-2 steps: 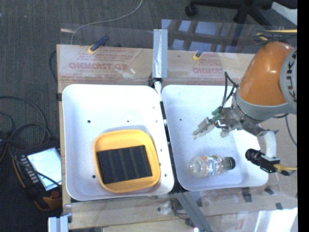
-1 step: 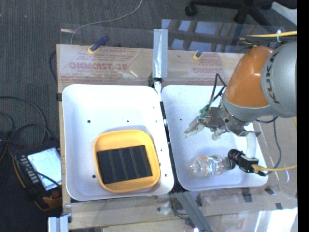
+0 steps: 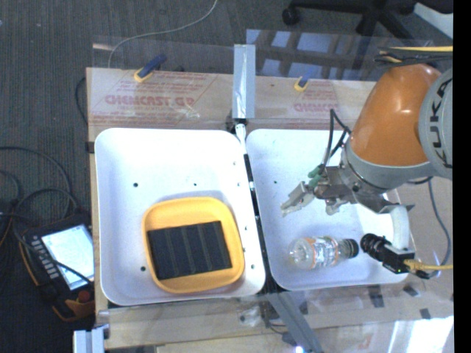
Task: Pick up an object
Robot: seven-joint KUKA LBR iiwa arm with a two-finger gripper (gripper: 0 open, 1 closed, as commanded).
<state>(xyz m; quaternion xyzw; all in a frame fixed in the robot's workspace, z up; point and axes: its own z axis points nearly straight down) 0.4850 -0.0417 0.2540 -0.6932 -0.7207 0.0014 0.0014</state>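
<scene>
White bins (image 3: 118, 160), wooden bench (image 3: 169, 98), grey carpet (image 3: 44, 43)

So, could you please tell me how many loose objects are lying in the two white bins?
2. A yellow tray with a dark grille lies in the left bin; a clear plastic bottle lies in the right bin. The arm may hide others.

Bins: you have two shallow white bins, the left bin (image 3: 118, 160) and the right bin (image 3: 280, 160), touching along their inner edges.
Bench: your wooden board (image 3: 169, 98) shows red lettering behind them.
Clamps: a blue clamp (image 3: 149, 67) and a yellow clamp (image 3: 300, 84) sit at its far edge.
Floor: a small screen device (image 3: 62, 252) with black cables lies at the left; an office chair base (image 3: 353, 9) stands at the top.
</scene>
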